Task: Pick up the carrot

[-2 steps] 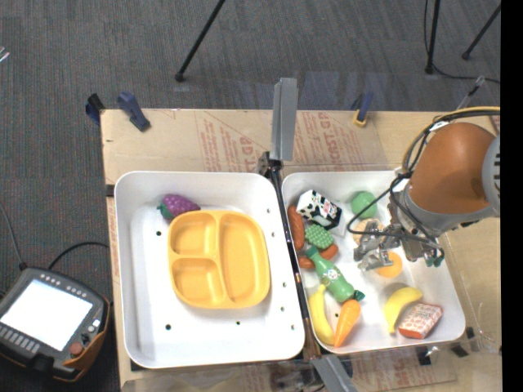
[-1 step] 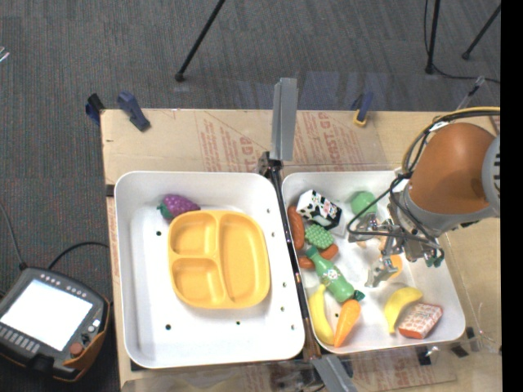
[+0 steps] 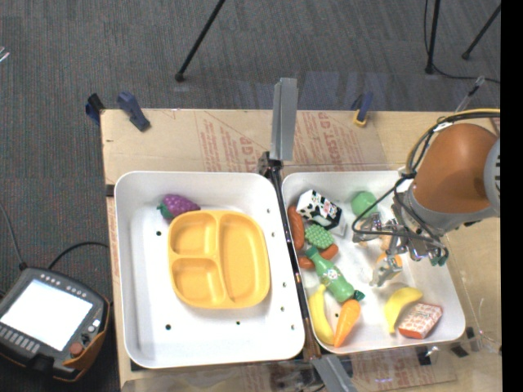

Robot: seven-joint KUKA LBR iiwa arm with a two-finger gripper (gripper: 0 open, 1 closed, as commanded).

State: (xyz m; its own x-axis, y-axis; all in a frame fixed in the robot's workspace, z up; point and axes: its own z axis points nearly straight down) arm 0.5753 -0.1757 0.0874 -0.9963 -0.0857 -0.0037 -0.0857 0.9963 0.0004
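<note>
- The bench [image 3: 204,141] is a pale board with red printed lettering, standing on dark grey carpet [image 3: 98,47]; thin black stand legs [image 3: 204,27] cross the floor behind it.
- Blue clamps [image 3: 131,109] grip the bench's far left edge, and another clamp [image 3: 362,109] sits on the far edge toward the right.
- A grey upright post [image 3: 284,121] rises at the far edge, between the two bins.
- A handheld control pendant [image 3: 49,321] with a lit screen lies on the floor off the bench's near left corner.
- The left bin [image 3: 135,300] holds a yellow divided plate [image 3: 218,258] in its middle, with purple toy grapes [image 3: 178,205] touching the plate's far left corner.
- The right bin [image 3: 453,300] holds a crowd of toy foods.
- The carrot [image 3: 346,318] lies near the right bin's near edge, left of centre, its tip pointing toward that edge; it rests just beside a yellow banana [image 3: 320,317] on its left and below a green bottle [image 3: 335,278].
- Also there: a black-and-white carton [image 3: 317,209], a green round piece [image 3: 364,202], a second banana [image 3: 400,305] and a red-orange box [image 3: 420,320] at the near right corner.
- The gripper [image 3: 391,261] hangs over the bin's right half, well apart from the carrot; its fingers look spread and pinch nothing.
</note>
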